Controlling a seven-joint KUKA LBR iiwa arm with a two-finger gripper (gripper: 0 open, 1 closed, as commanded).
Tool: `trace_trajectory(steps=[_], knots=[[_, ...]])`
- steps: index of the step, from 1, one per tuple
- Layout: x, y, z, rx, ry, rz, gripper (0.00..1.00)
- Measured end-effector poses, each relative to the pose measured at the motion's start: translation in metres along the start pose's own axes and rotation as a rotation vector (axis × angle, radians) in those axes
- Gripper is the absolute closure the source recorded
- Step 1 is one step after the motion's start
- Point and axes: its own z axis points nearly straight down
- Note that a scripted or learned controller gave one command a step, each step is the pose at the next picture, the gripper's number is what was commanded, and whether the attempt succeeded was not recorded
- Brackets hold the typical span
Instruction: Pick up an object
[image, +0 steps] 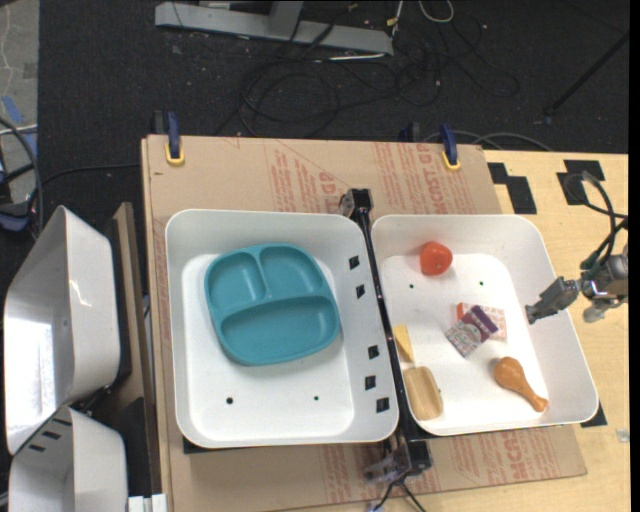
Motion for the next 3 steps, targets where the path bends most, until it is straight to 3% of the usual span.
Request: trace_trajectory(steps=[3], knots=[[0.004, 0.013, 0.141, 0.005, 0.003, 0.002, 0.00]])
